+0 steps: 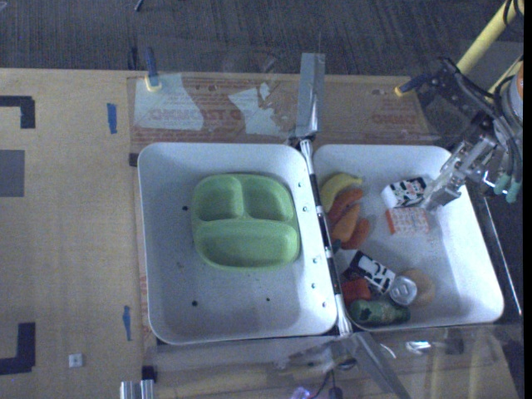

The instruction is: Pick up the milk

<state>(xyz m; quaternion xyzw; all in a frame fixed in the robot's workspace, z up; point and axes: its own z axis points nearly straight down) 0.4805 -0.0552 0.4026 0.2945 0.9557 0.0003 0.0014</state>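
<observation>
Hanging low at the right side of the right bin (490, 306), the gripper (439, 194) sat at the end of the arm (499, 144), which came in across the bin's right rim. Whether the claw was apart or together could not be told at this slant and blur, and nothing showed clamped in it.

Just to its left, touching or very nearly so, lay a small white carton with black patches (405, 191), which I took to be the milk. It rested on its side in the far part of the bin. A flat white-and-red packet (407, 221) lay just beside the carton on its near side.

Further left, against the wall between the bins, were a banana (339, 185) and some orange pieces (349, 220). Toward the near edge sat a second black-and-white package (374, 273), a silver can (403, 290) and a dark green item (374, 311). The left bin (158, 223) held a green divided plate (245, 221), well apart from the work.

By my reading, the step in hand was the approach to the grasp, with the lift not yet begun. The next move called for the claw to straddle the carton across its narrow side, close firmly and rise straight up. It would also have to keep clear of the packet, which lay close enough to be caught along with the carton.
</observation>
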